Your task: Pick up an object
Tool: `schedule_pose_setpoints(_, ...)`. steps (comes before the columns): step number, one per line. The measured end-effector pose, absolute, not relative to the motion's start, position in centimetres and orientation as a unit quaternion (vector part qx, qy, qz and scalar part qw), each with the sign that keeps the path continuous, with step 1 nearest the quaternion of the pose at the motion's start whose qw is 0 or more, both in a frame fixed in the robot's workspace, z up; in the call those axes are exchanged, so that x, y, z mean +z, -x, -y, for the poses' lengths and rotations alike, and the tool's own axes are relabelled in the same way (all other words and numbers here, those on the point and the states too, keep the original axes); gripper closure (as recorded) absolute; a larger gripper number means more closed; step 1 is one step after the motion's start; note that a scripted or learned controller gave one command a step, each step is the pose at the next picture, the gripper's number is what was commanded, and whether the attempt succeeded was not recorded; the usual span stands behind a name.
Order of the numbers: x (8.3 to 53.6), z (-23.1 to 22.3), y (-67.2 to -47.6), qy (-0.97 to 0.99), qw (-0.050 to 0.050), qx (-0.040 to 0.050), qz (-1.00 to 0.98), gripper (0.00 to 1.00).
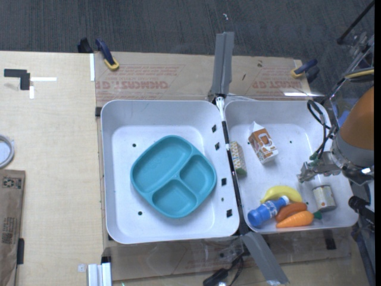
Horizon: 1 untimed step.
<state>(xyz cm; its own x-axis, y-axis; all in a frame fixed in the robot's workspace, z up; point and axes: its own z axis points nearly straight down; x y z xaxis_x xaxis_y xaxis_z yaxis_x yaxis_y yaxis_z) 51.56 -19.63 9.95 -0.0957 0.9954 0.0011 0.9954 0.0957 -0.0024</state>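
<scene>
In the right bin we see the gripper low, just above a can. We cannot tell its fingers' state. A carrot, banana, bottle and carton lie near.

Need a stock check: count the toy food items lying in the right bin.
6: carton at the back, box by the left wall, banana, bottle, carrot, can in front. None seems hidden.

Plate in left bin (alone)
</scene>
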Motion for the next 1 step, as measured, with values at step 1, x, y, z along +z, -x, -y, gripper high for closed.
schedule_pose_setpoints(1, 9.95, 19.63, -51.56, 0.672, 0.001, 0.0006, 0.740, 0.00)
